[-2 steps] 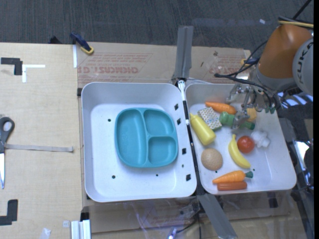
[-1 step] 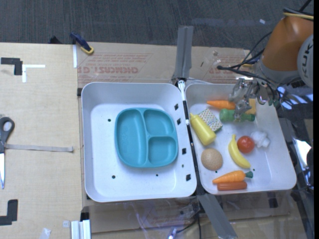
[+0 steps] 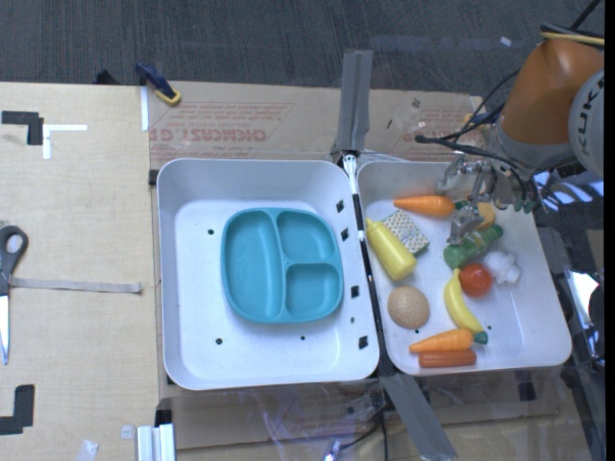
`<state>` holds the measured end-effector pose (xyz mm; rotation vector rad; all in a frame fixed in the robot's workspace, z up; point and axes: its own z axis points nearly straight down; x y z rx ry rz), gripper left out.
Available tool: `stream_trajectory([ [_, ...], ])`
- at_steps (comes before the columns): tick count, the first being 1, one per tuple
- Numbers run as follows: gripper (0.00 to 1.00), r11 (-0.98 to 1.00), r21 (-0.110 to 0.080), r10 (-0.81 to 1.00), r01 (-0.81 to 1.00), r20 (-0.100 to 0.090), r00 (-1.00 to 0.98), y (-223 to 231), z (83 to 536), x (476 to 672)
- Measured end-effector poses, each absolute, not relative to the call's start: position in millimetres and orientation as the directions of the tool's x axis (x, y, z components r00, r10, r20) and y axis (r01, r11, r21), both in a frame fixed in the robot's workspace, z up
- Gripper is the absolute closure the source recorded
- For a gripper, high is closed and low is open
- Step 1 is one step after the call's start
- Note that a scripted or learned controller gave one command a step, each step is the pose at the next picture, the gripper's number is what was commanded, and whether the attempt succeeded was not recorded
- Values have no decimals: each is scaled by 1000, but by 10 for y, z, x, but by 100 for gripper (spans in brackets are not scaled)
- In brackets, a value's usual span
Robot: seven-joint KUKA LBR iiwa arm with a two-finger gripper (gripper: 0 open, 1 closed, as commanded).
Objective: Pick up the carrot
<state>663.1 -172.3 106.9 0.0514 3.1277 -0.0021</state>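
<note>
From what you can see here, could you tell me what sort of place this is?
Probably a robotics lab bench: two white bins, toy food such as a carrot, and a scissors on taped cardboard.

A teal divided plate lies in the left bin; scissors rest on the bench.

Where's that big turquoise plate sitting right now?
The turquoise plate lies in the middle of the left bin, across the divider from the right bin that holds the toy food.
</note>
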Motion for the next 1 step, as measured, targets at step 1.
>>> stream_trajectory([
  [1, 0, 940, 1, 341, 341, -6, -940, -1646, 942, 6582],
])
